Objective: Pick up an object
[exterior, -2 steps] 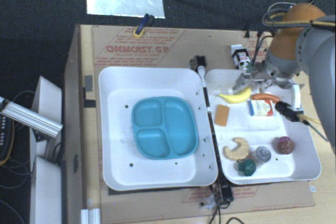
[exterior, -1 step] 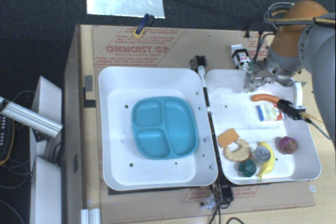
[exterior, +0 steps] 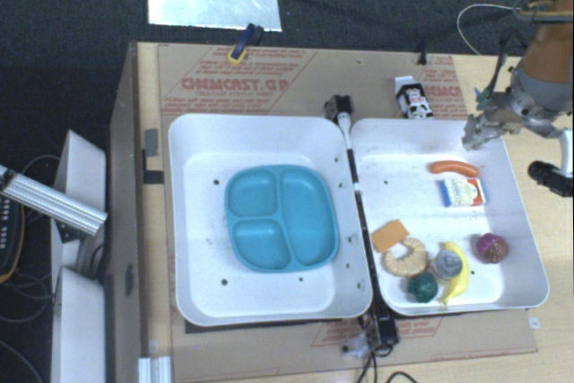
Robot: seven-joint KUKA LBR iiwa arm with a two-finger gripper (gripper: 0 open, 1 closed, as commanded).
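the end effector (exterior: 477,132) hovered over the right bin's (exterior: 529,274) far edge; whether it was open or closed could not be told, and nothing showed in it. the sausage (exterior: 453,167) lay just below it, nearest, with the small carton (exterior: 461,191) beyond. this looked like the approach step; next it needed to descend onto the sausage.

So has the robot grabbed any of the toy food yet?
Not yet. The gripper hangs over the right bin's far edge, above the sausage. The sausage, banana and the other toys lie in the bin. Reaching down, gripping and lifting remain.
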